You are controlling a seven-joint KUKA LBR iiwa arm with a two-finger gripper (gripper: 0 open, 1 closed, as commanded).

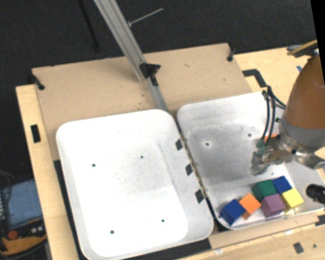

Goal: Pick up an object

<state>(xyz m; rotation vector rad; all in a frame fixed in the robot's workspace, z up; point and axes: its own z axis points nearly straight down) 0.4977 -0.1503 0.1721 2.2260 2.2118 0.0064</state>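
Blocks (263, 199) in row, axis left-right

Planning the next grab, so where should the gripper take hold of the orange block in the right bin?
Come from above and pinch the orange block across its near and far faces. The blue block and purple block crowd its left and right sides, so fingers likely fit there poorly.
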